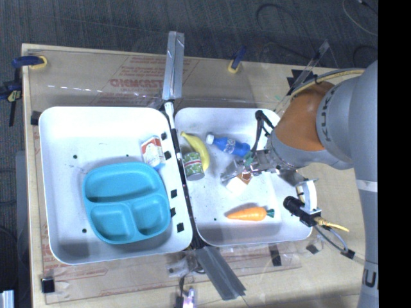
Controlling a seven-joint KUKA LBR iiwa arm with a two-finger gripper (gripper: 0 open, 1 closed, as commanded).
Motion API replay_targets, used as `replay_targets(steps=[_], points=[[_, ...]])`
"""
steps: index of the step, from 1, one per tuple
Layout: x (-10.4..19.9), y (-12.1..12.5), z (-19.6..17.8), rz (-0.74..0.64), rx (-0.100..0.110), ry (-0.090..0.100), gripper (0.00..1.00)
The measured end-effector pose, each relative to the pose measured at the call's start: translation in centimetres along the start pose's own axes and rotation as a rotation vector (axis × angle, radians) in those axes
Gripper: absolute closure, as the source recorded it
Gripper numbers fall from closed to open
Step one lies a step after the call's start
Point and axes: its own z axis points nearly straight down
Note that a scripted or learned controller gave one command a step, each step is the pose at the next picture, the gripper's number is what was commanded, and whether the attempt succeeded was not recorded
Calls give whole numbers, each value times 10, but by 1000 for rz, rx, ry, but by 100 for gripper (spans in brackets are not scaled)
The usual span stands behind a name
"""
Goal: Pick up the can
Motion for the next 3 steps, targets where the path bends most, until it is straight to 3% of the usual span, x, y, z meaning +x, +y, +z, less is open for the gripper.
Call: replay_targets(steps=[1, 2, 3], points=[[-3, 3, -16, -2, -10, -8, 100], [-4, 30, -23, 463, 33, 3, 100], [-4, 30, -23, 462, 34, 3, 0]])
